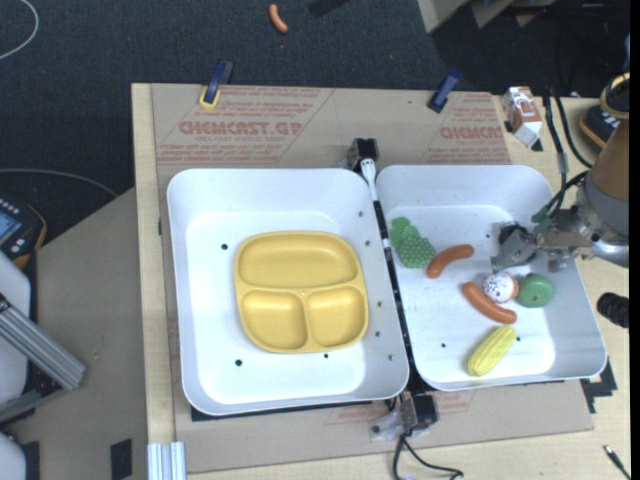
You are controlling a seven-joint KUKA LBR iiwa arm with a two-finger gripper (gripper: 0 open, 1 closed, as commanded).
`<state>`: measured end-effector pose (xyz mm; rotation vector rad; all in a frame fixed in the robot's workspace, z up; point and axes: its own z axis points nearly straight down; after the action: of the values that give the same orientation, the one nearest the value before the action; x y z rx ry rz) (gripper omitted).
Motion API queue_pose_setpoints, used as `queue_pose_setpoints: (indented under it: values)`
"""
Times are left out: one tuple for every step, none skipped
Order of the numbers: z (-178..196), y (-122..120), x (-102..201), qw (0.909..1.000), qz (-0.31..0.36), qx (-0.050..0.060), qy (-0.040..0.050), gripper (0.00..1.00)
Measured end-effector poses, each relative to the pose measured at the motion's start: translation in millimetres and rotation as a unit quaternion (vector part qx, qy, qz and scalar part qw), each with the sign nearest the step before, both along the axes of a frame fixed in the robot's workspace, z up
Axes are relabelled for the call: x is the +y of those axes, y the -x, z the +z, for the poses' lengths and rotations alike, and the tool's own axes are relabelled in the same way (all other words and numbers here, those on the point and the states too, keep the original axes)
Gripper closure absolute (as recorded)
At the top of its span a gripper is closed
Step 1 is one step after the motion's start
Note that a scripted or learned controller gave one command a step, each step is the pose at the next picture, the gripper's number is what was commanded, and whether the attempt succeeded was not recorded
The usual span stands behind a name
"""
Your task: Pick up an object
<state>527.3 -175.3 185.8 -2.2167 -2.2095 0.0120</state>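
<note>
1. Nearest to us in the right bin (570, 353) we note a yellow corn cob (491, 351), lying at a slant close to the near wall.
2. Just beyond it lies an orange sausage (489, 303), with a white-and-red ball (499, 288) touching its far side and a green round piece (536, 291) just right of the ball.
3. The jaws (512, 255) sit directly above the ball, at the end of the grey arm (606, 208) that reaches in from the right. We cannot tell whether they are apart or together; we see nothing between them.
4. Left of the jaws lies a second orange sausage (449, 259), and left of that a green leafy piece (409, 242) by the bin's left wall.
5. The left bin (200, 368) carries a yellow three-compartment tray (300, 290) near its middle.
6. Both bins rest on the table (290, 123), a printed board held by two clamps at its far edge.
7. Farthest off, a small orange piece (278, 17) lies on the dark floor (120, 28).
</note>
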Motion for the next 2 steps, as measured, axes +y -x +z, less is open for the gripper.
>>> queue_pose_setpoints:
  values:
    - [7.3, -3.4, 0.2, 1.0000, 0.002, -0.007, 0.0016, 0.00]
    - [-41.0, -7.6, 8.4, 1.0000, 0.002, -0.004, -0.0001, 0.00]
